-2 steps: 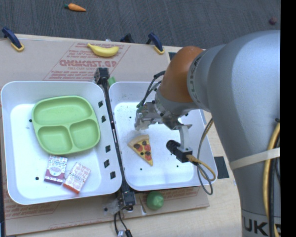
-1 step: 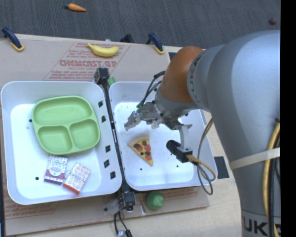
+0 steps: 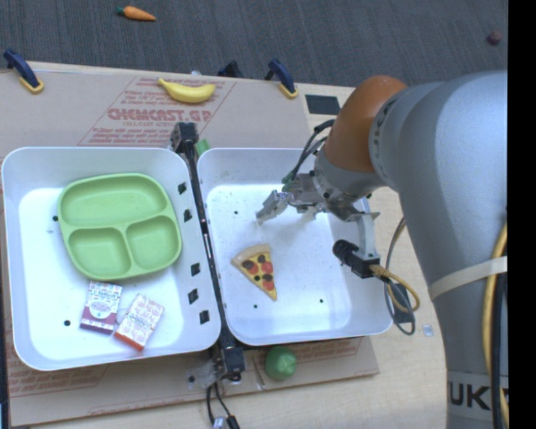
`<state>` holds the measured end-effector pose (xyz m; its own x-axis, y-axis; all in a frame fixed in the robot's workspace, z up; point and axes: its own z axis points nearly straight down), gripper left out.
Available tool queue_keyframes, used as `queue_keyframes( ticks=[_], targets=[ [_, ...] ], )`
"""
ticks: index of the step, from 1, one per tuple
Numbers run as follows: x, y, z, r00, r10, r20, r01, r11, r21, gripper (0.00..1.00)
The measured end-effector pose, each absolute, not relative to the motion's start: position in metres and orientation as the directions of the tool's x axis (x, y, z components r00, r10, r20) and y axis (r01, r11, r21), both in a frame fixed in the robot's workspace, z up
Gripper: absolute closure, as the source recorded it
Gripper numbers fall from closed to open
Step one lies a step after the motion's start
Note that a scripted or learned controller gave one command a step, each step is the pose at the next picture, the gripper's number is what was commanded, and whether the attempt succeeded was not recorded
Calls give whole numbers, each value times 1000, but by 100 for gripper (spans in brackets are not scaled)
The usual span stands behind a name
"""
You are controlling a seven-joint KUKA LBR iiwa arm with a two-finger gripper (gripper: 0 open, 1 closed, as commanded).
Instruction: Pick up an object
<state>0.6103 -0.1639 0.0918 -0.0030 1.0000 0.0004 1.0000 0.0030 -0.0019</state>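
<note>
A toy pizza slice [image 3: 256,271] lies flat on the floor of the right bin [image 3: 366,315], near its middle. My gripper [image 3: 272,206] hangs over the same bin, up and a little right of the slice, pointing left. Its fingers look spread with nothing between them. The grey arm with its orange band [image 3: 364,123] comes in from the right and covers the bin's right rim. In the left bin [image 3: 18,266] sit a green divided plate [image 3: 119,222] and two small snack packets [image 3: 101,307] [image 3: 139,320].
A toy banana [image 3: 187,88] lies on the cardboard behind the bins. A green ball [image 3: 281,362] rests in front of the right bin. A black divider with clips [image 3: 201,239] runs between the bins. A toy carrot [image 3: 138,12] is on the floor beyond.
</note>
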Motion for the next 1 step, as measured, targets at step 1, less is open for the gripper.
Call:
queue_keyframes(
  ticks=[1],
  targets=[
    [640, -106, 92, -6, 1000, 1, 1000, 6, -1, 0]
  ],
)
